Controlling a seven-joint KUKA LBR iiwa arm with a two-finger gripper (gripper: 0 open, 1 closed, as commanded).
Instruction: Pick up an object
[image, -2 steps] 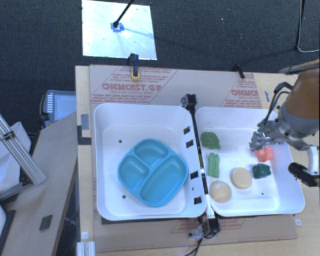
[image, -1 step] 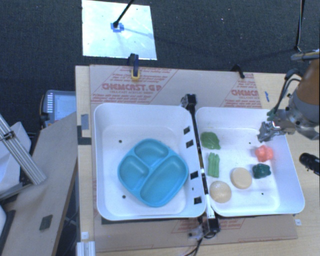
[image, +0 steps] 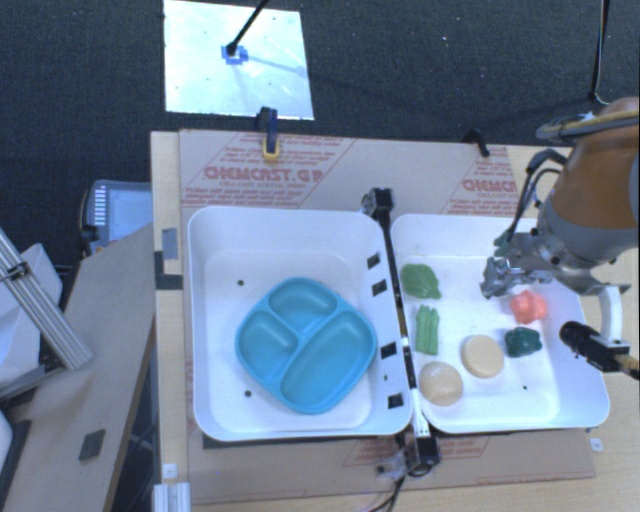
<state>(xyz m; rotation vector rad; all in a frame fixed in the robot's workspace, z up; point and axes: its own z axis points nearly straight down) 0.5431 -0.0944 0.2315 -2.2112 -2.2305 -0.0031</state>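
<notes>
Right now gripper (image: 497, 277) sits over the right bin (image: 575, 415), upper part, arm reaching in from view's right w/ orange band above wrist. Can't tell its state from this angle; metal tip is small and partly masked by the wrist. Nothing visibly held.

Nearest obj: pink/red piece (image: 529, 306), just beside tip, lying toward lower right of it, half under the arm housing. Dark green piece (image: 522, 342) next out, same direction, near but apart. Beige round disc (image: 482, 356) below tip, tan round one (image: 440, 383) further down-left. Green leafy item (image: 420, 281) lies left of tip at about same height; green long piece (image: 427, 329) has long axis running up-down in view, roughly parallel to bin divider.

Judgement: pink piece is closest candidate; short shift down-right needed. Left bin (image: 215, 330) holds blue divided plate (image: 305, 343), well apart.
</notes>
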